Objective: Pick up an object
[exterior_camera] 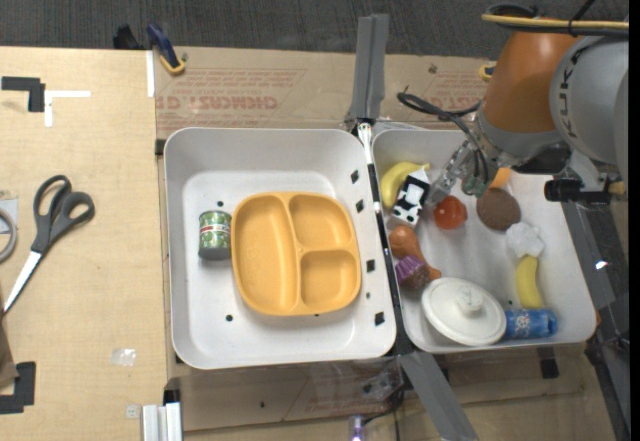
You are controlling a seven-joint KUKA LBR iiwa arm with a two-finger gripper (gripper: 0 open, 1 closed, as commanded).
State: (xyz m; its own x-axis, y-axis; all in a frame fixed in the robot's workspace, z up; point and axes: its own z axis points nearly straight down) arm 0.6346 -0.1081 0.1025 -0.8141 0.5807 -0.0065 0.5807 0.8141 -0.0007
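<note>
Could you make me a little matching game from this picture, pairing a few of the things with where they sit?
Things:
1. orange-yellow plastic divided plate
2. small green-labelled tin can
3. round white ceramic lid with a knob
4. black-handled scissors

Places:
A. on the wooden bench, outside both bins
B. in the middle of the left white bin
C. at the near edge of the right white bin
D. in the left bin, against the plate's left side

Pairs: 1-B, 2-D, 3-C, 4-A
</note>
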